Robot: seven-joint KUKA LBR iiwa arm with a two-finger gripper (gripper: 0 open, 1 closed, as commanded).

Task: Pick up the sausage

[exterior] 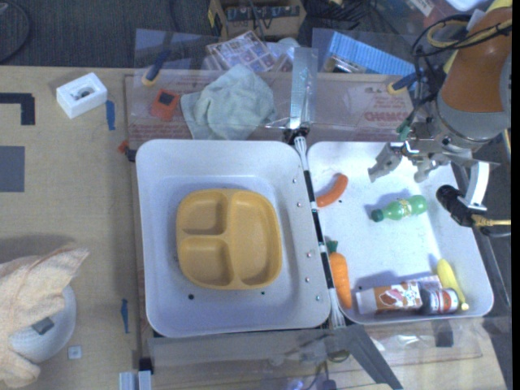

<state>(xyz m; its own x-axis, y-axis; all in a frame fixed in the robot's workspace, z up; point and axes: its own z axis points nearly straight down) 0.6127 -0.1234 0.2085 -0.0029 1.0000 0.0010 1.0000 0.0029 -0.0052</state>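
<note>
- Since the sausage (331,190) lies alone near the right bin's (479,299) far left corner, just beside the left wall, I judge it light, smooth, probably slippery plastic.
- My tool (404,162) hangs spread and empty over the far edge, apart from it.
- Across its curved middle is where I would close, the wall leaving little room.

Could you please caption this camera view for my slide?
Open hand above the right bin, with the sausage lying apart.
</note>
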